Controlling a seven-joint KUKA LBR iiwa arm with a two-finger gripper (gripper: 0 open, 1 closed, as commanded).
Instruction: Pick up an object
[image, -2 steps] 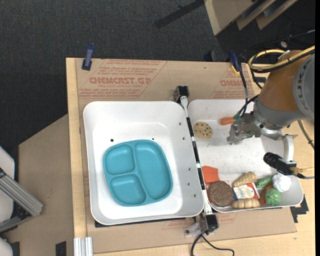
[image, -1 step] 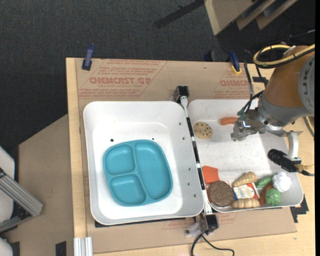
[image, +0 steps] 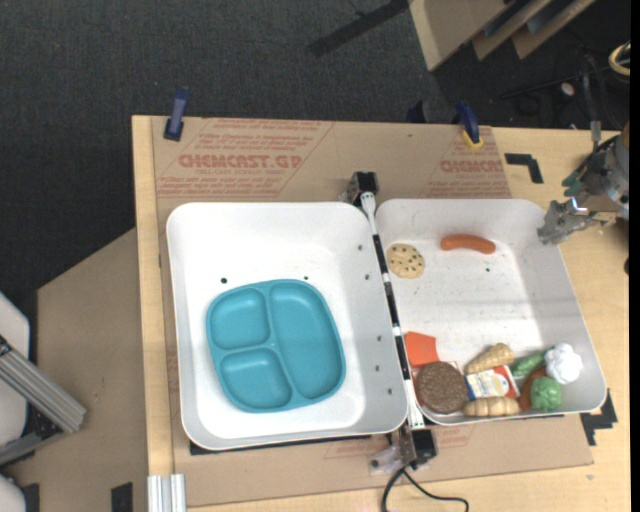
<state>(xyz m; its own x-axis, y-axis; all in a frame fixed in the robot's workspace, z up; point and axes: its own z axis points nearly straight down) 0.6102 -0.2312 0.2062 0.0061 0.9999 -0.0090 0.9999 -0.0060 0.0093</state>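
The right bin (image: 540, 290) holds toy food. A chocolate-chip cookie (image: 405, 260) and an orange-red sausage (image: 468, 243) lie apart near its back. Along its front lie an orange wedge (image: 422, 349), a brown round patty (image: 441, 386), a tan bread piece (image: 489, 357), a small carton (image: 492, 383), green vegetables (image: 545, 392) and a white lump (image: 565, 363), packed close together. My gripper (image: 558, 222) hangs at the bin's back right corner, over its rim, with nothing seen in it. It is well away from the sausage.
A teal divided plate (image: 275, 343) lies in the left bin (image: 200, 250). Both bins rest on a cardboard sheet (image: 250, 155) clamped at the back by a blue clamp (image: 177, 112) and another (image: 467, 125). A black hinge strip (image: 385, 290) runs between the bins.
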